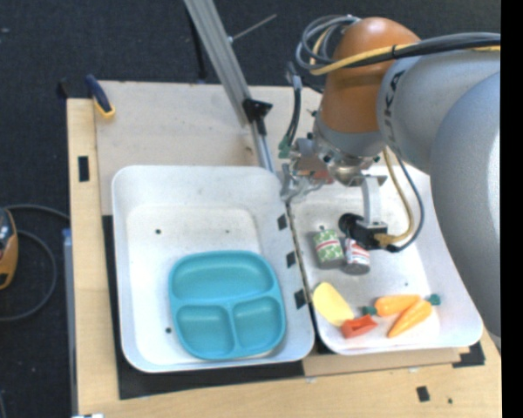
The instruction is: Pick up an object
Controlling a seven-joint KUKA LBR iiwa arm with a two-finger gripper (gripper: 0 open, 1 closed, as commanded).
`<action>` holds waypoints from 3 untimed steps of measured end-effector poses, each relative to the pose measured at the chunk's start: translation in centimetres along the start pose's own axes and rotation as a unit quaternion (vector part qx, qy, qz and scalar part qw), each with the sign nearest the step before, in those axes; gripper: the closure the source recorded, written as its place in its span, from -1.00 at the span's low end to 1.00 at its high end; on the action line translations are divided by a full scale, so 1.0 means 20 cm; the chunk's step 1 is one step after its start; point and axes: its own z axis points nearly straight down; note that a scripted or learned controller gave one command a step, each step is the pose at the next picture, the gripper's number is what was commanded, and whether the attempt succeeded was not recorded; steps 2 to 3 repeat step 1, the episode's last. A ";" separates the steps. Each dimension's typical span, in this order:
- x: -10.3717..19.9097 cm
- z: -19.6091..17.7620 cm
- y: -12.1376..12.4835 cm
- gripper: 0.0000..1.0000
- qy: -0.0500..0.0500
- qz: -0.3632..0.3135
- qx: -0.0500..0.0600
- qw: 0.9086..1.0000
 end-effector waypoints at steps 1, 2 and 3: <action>0.30 -0.06 -0.03 1.00 0.001 -0.001 -0.001 1.000; 0.30 -0.06 -0.03 1.00 0.001 -0.001 -0.001 1.000; 0.30 -0.06 -0.03 1.00 0.001 -0.001 -0.001 1.000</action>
